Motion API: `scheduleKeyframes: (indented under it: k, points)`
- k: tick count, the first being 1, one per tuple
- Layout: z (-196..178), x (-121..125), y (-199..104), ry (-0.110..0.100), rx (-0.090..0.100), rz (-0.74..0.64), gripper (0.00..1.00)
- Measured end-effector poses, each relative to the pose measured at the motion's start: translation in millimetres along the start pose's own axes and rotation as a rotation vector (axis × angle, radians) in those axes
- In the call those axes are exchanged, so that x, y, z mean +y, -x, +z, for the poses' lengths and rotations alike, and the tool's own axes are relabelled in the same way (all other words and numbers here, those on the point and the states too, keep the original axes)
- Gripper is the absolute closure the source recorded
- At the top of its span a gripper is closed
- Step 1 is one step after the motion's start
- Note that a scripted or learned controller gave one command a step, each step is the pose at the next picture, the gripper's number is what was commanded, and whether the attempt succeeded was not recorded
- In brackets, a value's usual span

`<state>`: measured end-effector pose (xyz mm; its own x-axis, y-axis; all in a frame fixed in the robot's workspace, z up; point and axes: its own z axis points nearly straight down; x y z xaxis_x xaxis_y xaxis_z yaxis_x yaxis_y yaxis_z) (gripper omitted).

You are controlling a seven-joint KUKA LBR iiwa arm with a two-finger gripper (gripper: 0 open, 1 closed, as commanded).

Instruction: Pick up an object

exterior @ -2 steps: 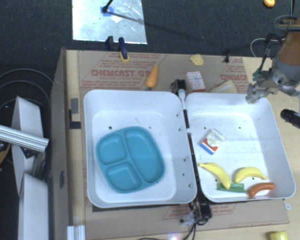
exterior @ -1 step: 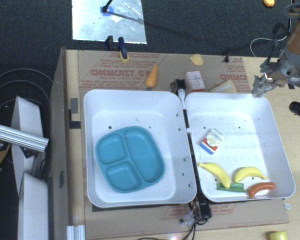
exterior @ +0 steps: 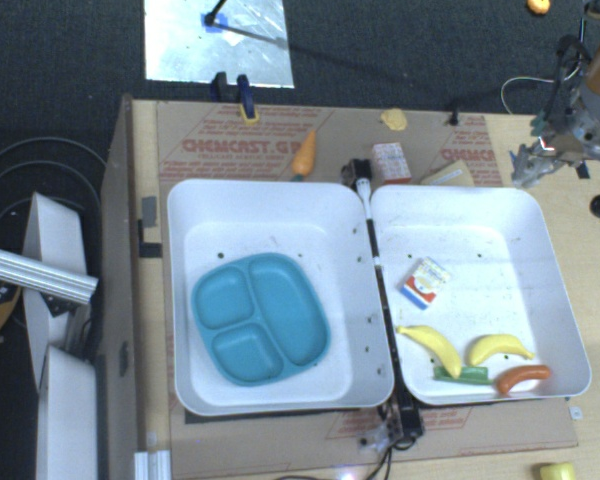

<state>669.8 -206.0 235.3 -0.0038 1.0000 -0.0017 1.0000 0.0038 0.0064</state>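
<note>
White plastic walls of the right bin (exterior: 555, 268) serve as the landmark. Inside it, toward its near wall, lie two bananas (exterior: 430, 345) (exterior: 500, 348), a green piece (exterior: 465, 373) and a sausage-like toy (exterior: 523, 377); a small carton (exterior: 424, 281) sits alone near its middle, the easiest target for a straight descent. The gripper (exterior: 540, 158) hangs beyond its far right corner, holding nothing; its opening cannot be told, being small and blurred.
</note>
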Motion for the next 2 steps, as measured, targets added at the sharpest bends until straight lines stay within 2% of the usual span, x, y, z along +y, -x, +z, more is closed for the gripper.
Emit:
scheduleKeyframes:
  k: [1,2]
  points:
    - [26.9,-1.2,-0.1,-0.005,0.0,0.001,1.0]
    - [12.4,-6.3,-26.4,-0.003,0.001,-0.001,1.0]
